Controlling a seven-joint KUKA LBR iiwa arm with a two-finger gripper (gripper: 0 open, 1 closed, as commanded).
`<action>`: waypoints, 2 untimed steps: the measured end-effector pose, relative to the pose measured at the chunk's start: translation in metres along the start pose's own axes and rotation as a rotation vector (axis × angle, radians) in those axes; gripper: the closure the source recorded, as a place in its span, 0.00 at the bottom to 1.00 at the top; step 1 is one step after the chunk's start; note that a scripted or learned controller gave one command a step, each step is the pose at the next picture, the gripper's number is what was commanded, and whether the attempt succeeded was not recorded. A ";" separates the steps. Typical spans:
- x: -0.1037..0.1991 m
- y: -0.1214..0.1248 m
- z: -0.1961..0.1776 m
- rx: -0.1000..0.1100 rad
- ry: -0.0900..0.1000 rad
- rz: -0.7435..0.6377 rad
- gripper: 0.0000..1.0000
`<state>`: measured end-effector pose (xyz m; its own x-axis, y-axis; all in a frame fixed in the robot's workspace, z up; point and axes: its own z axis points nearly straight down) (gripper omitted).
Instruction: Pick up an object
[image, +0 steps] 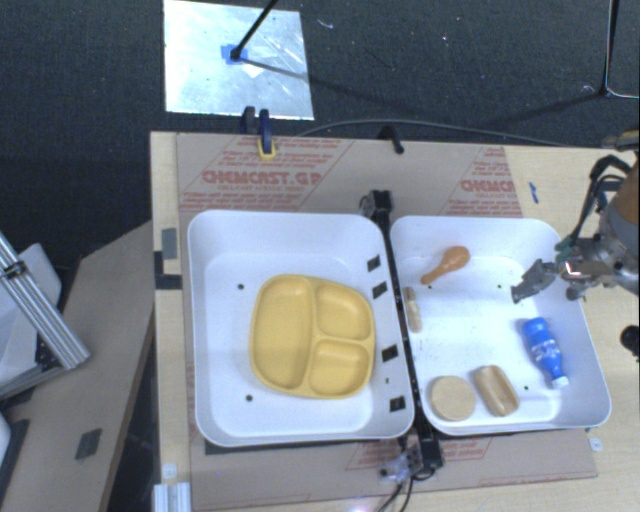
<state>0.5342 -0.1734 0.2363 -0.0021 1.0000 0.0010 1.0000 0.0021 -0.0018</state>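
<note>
The right bin (500, 245) holds several objects. A blue bottle (544, 350) lies near its right wall. A tan drumstick-shaped piece (446, 265) rests at the back. Along the left wall lies a small beige stick (411, 309). A round tan disc (453, 397) and a brown bread-like loaf (495, 389) sit at the front. My gripper (551, 287) hovers over the bin's right side, just behind the blue bottle. It is open, with nothing between its fingers.
The left bin (220, 260) holds a yellow divided plate (312, 335). A black divider with clips (388, 300) runs between the bins. A cardboard sheet (300, 170) lies under both bins, and a metal frame (40, 310) stands at the far left.
</note>
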 end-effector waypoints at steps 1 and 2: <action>0.000 0.000 0.063 0.002 0.001 0.001 0.00; -0.005 -0.009 0.116 0.002 0.001 0.002 0.00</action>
<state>0.5247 -0.1788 0.1202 -0.0002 1.0000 0.0019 1.0000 0.0002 -0.0041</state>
